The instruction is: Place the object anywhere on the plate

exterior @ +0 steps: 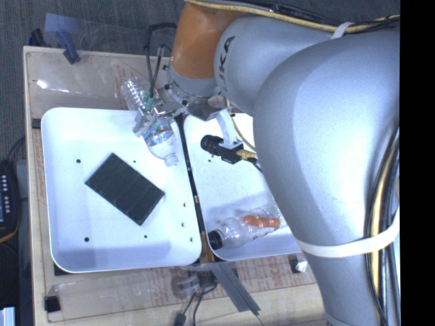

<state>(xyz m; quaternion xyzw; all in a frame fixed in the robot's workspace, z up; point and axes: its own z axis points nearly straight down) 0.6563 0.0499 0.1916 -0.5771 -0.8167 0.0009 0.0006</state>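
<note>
While dark carpet surrounds the bench (pixel 102 287), the end effector (pixel 151 117) grips a water bottle (pixel 160 141)

You can read part of the maker's name on the arm (pixel 299 107): dark letters "KA" on its grey shell just below the orange band (pixel 197 43), at about 12 o'clock. The label on the small water bottle (pixel 160 138) is too blurred to read.
</note>
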